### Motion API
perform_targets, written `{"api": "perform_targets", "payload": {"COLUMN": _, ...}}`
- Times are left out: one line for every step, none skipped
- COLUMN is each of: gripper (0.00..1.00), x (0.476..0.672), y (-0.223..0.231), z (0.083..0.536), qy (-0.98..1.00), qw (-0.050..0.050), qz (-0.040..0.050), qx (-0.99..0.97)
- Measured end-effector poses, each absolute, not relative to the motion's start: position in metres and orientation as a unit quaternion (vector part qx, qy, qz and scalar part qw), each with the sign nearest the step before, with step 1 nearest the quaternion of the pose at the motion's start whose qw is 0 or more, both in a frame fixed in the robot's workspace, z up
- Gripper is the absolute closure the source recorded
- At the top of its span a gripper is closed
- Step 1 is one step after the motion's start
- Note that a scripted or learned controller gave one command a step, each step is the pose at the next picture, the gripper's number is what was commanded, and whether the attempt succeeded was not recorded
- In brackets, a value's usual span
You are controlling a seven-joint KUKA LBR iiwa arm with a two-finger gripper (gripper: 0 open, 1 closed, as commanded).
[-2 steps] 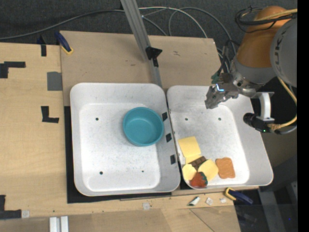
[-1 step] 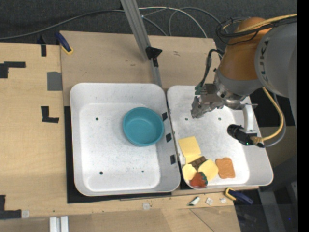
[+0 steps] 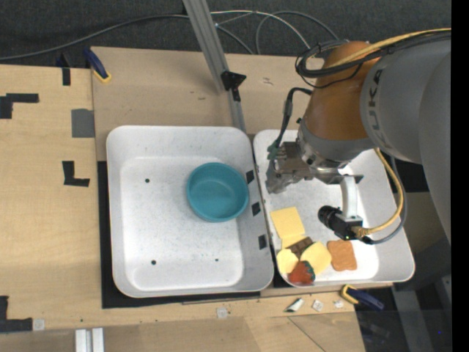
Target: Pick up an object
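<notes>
The gripper [image 3: 281, 176] hangs low over the right bin [image 3: 388, 270], near its left wall, and whether it is spread or pinching cannot be told (the wrist hides it). Just below it lies a pale yellow block [image 3: 287, 223], then a cluster of small food toys [image 3: 314, 259]. A teal bowl [image 3: 216, 191] sits in the left bin [image 3: 139, 218]

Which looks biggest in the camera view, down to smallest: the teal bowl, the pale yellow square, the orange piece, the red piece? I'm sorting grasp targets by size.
1. teal bowl, in the left bin
2. pale yellow square
3. orange piece
4. red piece, partly hidden by neighbours, so its rank against the orange piece is unsure.
</notes>
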State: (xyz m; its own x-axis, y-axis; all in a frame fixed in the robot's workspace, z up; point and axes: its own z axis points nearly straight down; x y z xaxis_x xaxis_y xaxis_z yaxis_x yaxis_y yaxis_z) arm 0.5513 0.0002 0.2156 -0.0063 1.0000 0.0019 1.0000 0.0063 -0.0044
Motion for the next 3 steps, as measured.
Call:
{"api": "perform_targets", "payload": {"gripper": 1.00, "x": 0.533, "y": 0.040, "z": 0.216, "qy": -0.709, "qw": 0.002, "qz": 0.0011, "qx": -0.705}}
{"api": "perform_targets", "payload": {"gripper": 1.00, "x": 0.514, "y": 0.093, "z": 0.232, "qy": -0.710, "qw": 0.001, "qz": 0.0000, "qx": -0.704}}
{"api": "perform_targets", "payload": {"gripper": 0.00, "x": 0.514, "y": 0.089, "z": 0.231, "qy": -0.708, "qw": 0.001, "qz": 0.0009, "qx": -0.706}}
